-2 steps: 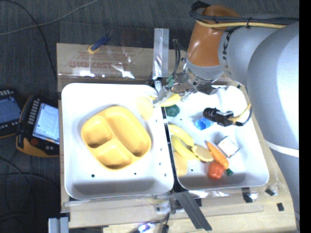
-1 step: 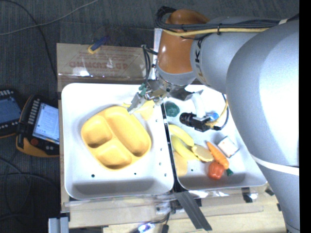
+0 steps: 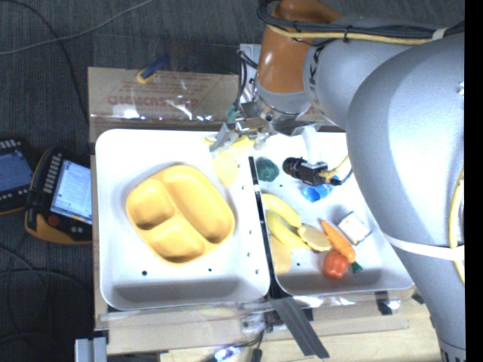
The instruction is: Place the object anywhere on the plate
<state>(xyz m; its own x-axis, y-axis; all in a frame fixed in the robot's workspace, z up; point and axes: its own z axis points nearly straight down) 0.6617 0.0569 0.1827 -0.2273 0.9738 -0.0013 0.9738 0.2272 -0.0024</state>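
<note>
Grey robot arm [image 3: 407, 127] with an orange band fills the right side, reaching in over two shallow white bins. Left bin [image 3: 113, 277] carries a yellow three-compartment plate [image 3: 179, 212] at its middle. Right bin [image 3: 381, 274] carries toy food: a banana [image 3: 281, 219], an orange carrot [image 3: 337, 237], a red pepper [image 3: 335, 265], a teal piece [image 3: 266, 170], a blue piece [image 3: 313, 193] and a white block [image 3: 353, 226]. Gripper [image 3: 235, 133] hangs over the far end of the divider between bins; whether its fingers are apart or together cannot be told. A pale yellow object [image 3: 225, 168] lies just beneath it, beside the plate's far right corner.
</note>
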